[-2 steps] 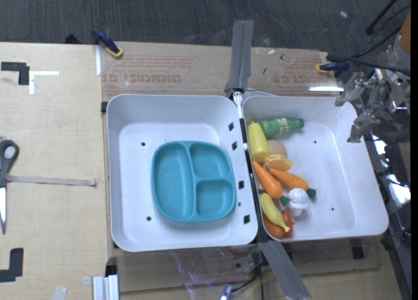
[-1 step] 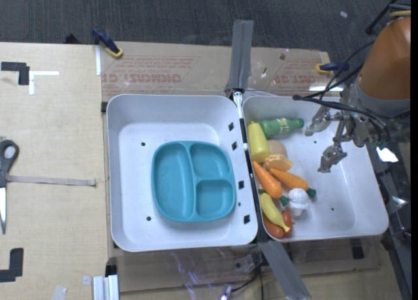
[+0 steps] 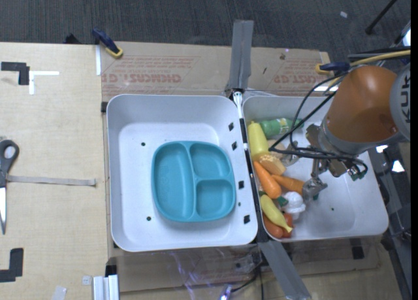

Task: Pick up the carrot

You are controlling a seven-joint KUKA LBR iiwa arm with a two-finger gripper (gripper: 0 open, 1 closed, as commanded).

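- Two white bins are seen side by side: the left bin (image 3: 124, 161) holds a teal divided plate (image 3: 194, 180), and the right bin (image 3: 366, 217) holds a pile of toy food along its left wall.
- Within that pile, right of frame centre, the carrot (image 3: 267, 180) is found lying at a slant against the dividing wall, with a second orange piece (image 3: 289, 182) just beside it.
- A yellow corn-like piece (image 3: 257, 139) and a green item (image 3: 274, 126) are seen above the carrot; a yellow banana-like piece (image 3: 273, 210), a white item (image 3: 295, 203) and a small red-orange piece (image 3: 279, 229) lie below it.
- The gripper (image 3: 313, 187) is placed low in the right bin, just right of the food pile and near the second orange piece; the arm's orange band (image 3: 362, 106) is seen above it at the right of the frame.
- Whether the tool is spread or pressed together cannot be told, as its tip is small and cluttered by cables.
- No object is seen carried by the tool; the carrot is judged to rest in the bin, not lifted.
- By this judgement the reach is largely made, while the grasp and the lift are left to be done.
- A short shift toward the frame's left is judged to be needed before closing, and a wrong pick from the crowded pile is a risk.
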